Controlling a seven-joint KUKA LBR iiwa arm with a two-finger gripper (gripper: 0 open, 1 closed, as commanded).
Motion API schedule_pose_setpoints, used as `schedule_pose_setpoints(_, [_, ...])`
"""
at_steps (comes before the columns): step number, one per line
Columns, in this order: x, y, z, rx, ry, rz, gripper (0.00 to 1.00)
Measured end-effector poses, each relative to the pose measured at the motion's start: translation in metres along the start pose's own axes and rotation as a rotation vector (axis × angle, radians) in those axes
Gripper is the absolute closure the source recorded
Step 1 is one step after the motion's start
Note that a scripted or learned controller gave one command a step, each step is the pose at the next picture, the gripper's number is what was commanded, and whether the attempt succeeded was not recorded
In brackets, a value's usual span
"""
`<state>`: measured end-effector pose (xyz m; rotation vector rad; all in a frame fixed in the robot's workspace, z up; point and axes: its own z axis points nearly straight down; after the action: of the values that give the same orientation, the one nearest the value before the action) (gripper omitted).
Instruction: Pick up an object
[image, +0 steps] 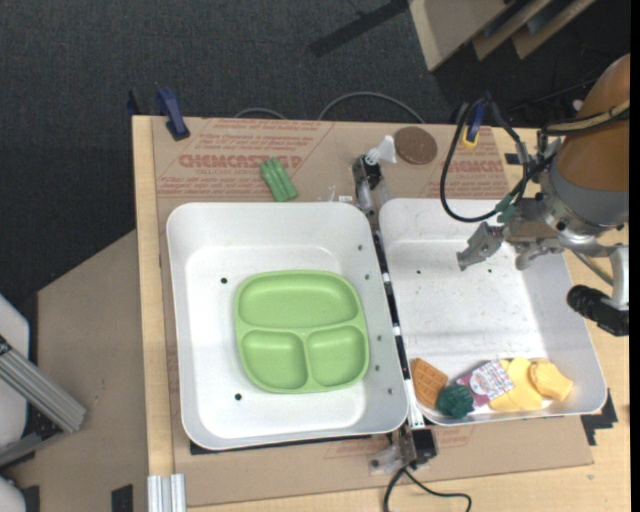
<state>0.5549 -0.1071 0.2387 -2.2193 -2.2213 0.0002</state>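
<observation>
While the grey two-finger gripper (497, 246) hangs over the bare upper part of the right-hand shallow white bin (440, 300) with its fingers spread apart and nothing between them, every pickable thing in that bin lies well below it, toward the near rim. Closest along that line sits the crinkled pink-and-white wrapper (490, 379) among the yellow blocky toy pieces (535, 385), with the dark green lump (456, 401) and tan waffle-patterned piece (429, 380) off toward the divider, the row running lengthwise along the rim. Farther out, across the divider, rests the pale green three-compartment plastic tray (300, 330).

Glossy white plastic bins (200, 300), matt green plastic tray (300, 330), cardboard bench (230, 155)
</observation>
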Motion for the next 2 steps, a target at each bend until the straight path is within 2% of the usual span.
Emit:
schedule_pose_setpoints(1, [-0.038,-0.082,0.147,0.016,0.002,0.009,0.0])
schedule_pose_setpoints(2, [-0.076,-0.011,0.154,-0.008,-0.005,0.0,0.0])
